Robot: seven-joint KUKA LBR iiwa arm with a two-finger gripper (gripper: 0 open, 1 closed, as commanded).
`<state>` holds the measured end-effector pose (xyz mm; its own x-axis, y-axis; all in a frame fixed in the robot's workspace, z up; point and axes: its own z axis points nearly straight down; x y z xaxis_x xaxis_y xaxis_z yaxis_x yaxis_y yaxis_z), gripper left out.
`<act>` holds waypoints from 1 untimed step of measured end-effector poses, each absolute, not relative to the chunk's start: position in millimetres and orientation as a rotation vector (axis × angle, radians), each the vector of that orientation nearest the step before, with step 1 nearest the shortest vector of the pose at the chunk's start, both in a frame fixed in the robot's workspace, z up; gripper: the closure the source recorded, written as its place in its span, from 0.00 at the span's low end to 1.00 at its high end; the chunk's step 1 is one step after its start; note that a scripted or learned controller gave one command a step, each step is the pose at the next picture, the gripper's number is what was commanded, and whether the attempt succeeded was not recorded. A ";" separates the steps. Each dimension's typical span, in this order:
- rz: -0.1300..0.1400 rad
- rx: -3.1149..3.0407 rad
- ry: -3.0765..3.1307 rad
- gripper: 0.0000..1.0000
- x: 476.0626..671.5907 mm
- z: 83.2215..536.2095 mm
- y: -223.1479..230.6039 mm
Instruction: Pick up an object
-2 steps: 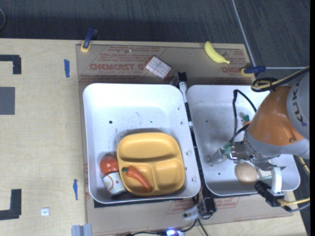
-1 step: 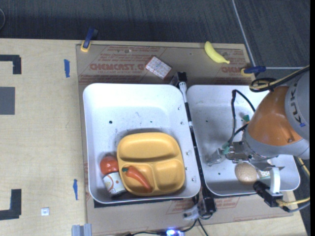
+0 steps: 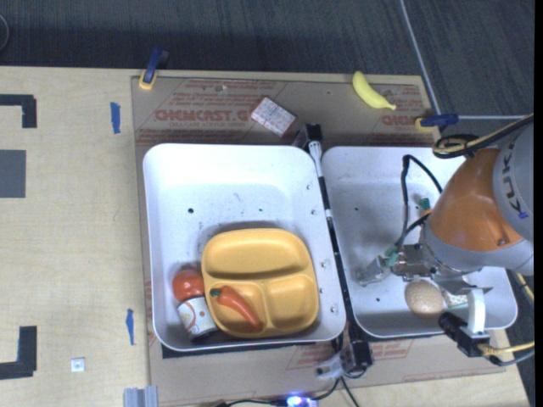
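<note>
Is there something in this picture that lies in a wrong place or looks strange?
Two things lie outside the bins: a yellow banana and a small printed packet sit on the cardboard behind them. In the left bin, the yellow divided tray sits askew, and a red pepper lies in it.

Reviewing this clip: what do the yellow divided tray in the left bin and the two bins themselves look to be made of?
The yellow tray looks like moulded plastic: one even colour, rounded compartment walls, a soft sheen. The left bin and right bin look like thin white plastic too, with rounded corners, a rolled rim and a matte, scuffed floor; coated metal can't be ruled out from this view.
</note>
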<state>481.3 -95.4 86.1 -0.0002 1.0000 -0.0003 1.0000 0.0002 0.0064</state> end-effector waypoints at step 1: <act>0.006 2.218 2.217 0.00 481.4 86.1 -92.9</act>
